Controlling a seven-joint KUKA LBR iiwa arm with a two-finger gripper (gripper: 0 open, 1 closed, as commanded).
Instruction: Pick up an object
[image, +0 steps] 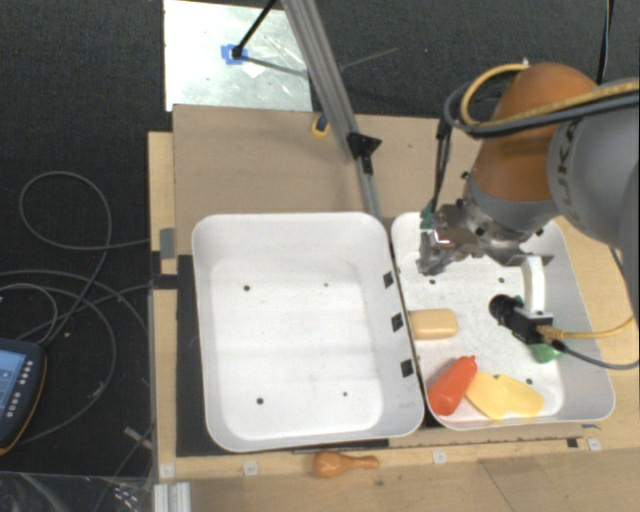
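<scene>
While my gripper (437, 252) hangs over the right bin (588, 385), toward its 11 o'clock corner, the pick has not happened as far as I can judge. Whether it is open or closed I cannot tell from this slant, and I make out nothing caught in it. Everything I might take lies on the bin floor. A tan block (433, 323) is at 6 o'clock from my gripper and near it. A red piece (452, 385) lies farther along the same line, and a yellow piece (505, 397) at 5 o'clock touches the red one. The left bin (290, 330) sits at 9 o'clock of me. A brown pear-shaped thing (345, 462) rests on the bench (250, 150) outside both bins, at about 7 o'clock. Left to do, by my reckoning: settle on one object, the tan block being closest, come down over it, close on it and lift it clear.
</scene>
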